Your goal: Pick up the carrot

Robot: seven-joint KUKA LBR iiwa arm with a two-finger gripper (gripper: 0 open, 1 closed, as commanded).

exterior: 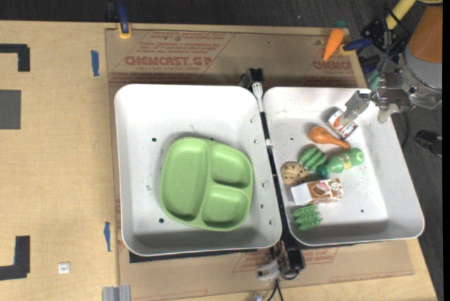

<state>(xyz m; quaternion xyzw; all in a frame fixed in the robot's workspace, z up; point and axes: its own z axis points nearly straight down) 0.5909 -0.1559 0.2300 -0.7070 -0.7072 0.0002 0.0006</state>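
The tool [346,119] reaches in from the right on a grey arm and sits low over the upper part of the right-hand bin [401,215]. Its tip is a small blur of white, grey and red, and it is not possible to tell whether it is spread or pressed together, or whether it pinches anything.

The carrot [328,136] lies in that same bin, just below and slightly left of the tool's tip. It is a short orange piece lying nearly flat, with its thicker end to the left. The view does not make clear whether the tool touches it.

Below the carrot is a cluster of toy foods. A green vegetable [332,162] lies just under it, with a round speckled cookie [291,171] to the left. A white and red packet [320,190] sits lower down, and a small bunch of green beans [306,216] lies near the front wall.

The left-hand bin [133,152] holds a green divided plate [206,182]. Both bins rest on a cardboard-covered surface [56,152]. An orange clamp [333,43] sits at the cardboard's far edge, well above the right bin.
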